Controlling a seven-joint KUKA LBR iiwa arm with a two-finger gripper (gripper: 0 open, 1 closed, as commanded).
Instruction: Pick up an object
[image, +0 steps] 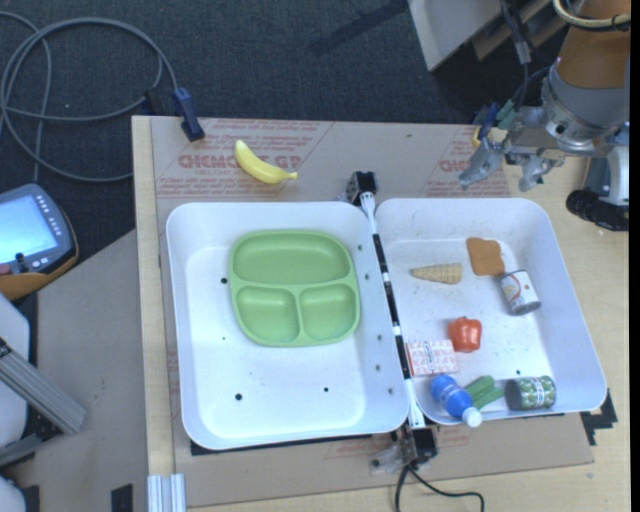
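Observation:
The right bin (560, 250) holds several small objects. Among them are a tan cone-shaped piece (438, 272), a brown toast slice (485, 256) and a small tin can (518, 292). A red pepper (465, 333), a pink-and-white packet (432, 356), a blue bottle (454, 397), a green piece (483, 389) and a dark can (530, 392) lie nearer the front. My gripper (500, 172) hangs above the bench just beyond the right bin's far rim. It is open, with nothing between its fingers, and it is apart from every object.
The left bin (200, 380) holds a green divided plate (295, 285). A yellow banana (262, 163) lies on the cardboard behind the left bin. A black clip (361, 184) sits at the far end of the seam between the bins. Cables lie on the floor at the far left.

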